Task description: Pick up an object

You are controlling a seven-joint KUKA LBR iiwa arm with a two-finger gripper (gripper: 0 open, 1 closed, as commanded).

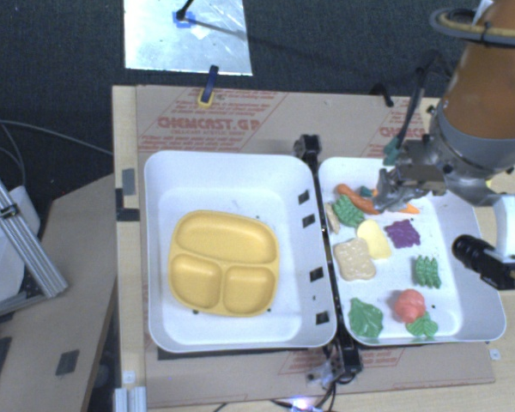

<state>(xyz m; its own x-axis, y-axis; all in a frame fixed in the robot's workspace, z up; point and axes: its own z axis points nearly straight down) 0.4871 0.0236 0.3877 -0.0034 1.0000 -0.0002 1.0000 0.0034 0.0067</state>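
We log the tool [398,197] low over the right bin [476,316], at its far-left part, tips right above the orange carrot [358,197] and just beyond the green leafy piece [347,212]. Can't tell whether the tool is parted or clenched; tips too small and blurred. Nothing visibly between them, so no grasp claimed.

Likely target: the carrot, lying flat on the bin floor, touching the leafy piece, near the bin wall toward the yellow tray [225,263] in the left bin [232,174].

Handling, our judgement: toy food, prob. light hollow plastic, stiff, smooth and a bit slippery; not fragile. Best taken across its narrow width, mid-length, w/ tips clear of the leafy piece.

Other pieces farther from the carrot: purple grapes [402,233], pale yellow piece [374,239], beige slice [355,259], red tomato [408,304]. Risk: crowding could nudge neighbours or give a double pick.
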